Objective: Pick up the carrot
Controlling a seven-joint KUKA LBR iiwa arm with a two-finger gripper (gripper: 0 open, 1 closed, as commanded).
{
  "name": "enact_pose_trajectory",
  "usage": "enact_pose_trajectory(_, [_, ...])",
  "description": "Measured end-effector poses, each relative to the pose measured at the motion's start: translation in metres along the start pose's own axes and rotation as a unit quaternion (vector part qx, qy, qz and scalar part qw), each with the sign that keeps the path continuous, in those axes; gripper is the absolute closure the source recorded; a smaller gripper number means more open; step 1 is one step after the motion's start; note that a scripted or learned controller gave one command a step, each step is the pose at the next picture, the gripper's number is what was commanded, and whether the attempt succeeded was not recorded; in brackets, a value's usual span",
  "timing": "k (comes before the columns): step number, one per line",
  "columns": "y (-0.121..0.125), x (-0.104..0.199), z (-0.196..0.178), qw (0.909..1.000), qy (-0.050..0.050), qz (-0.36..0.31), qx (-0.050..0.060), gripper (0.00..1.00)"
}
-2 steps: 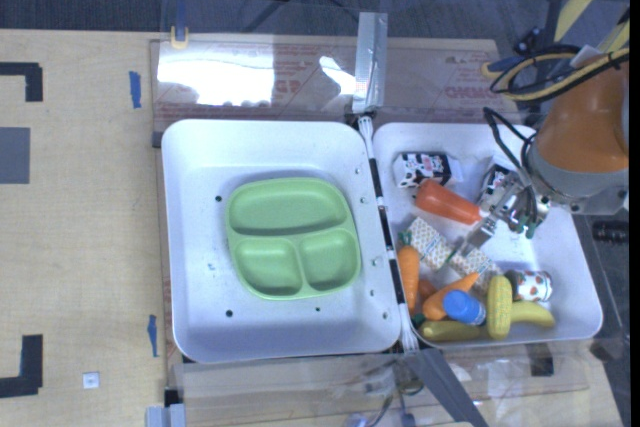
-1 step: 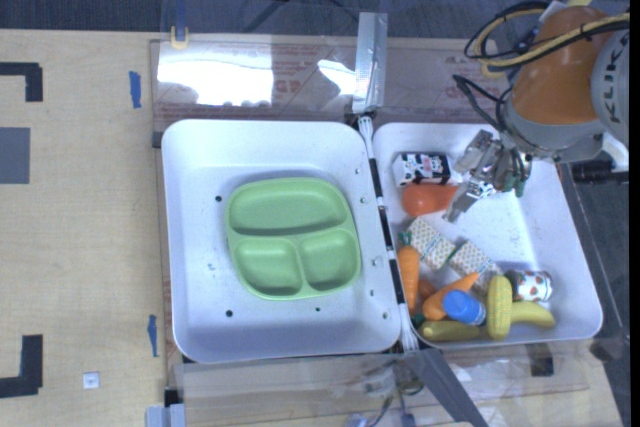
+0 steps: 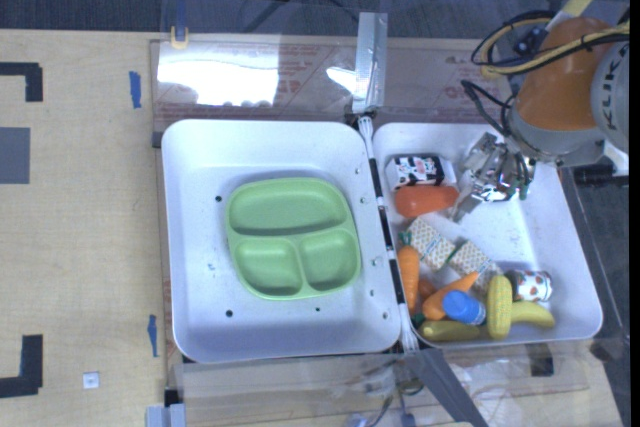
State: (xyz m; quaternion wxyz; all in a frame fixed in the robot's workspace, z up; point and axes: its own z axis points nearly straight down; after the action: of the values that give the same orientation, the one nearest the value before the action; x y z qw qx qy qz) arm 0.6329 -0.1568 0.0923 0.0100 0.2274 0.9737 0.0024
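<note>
Where the right bin nears us, we see the carrot upright against its left wall, beside a banana; farther back, the gripper hangs over a red-orange toy, clasping nothing, its fingers spread.

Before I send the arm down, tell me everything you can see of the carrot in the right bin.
The carrot is a small orange toy, smooth like plastic, lying flat in the right bin hard against its left wall. It runs roughly along that wall, tapering toward the near end; no green top can be made out. A pale checkered piece lies just to its right, and other small toys crowd its near end. The gripper hangs well apart, farther back, above a red-orange oval toy.
</note>
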Motion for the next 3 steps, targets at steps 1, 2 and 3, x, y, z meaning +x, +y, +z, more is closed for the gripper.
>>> enact_pose_trajectory(1, [0.042, 0.04, 0.005, 0.9981, 0.003, 0.062, 0.006, 0.0])
enact_pose_trajectory(2, [-0.013, 0.018, -0.065, 0.9986, 0.014, 0.051, -0.005, 0.0])
enact_pose_trajectory(3, [0.03, -0.01, -0.038, 0.9917, 0.006, 0.128, 0.005, 0.0])
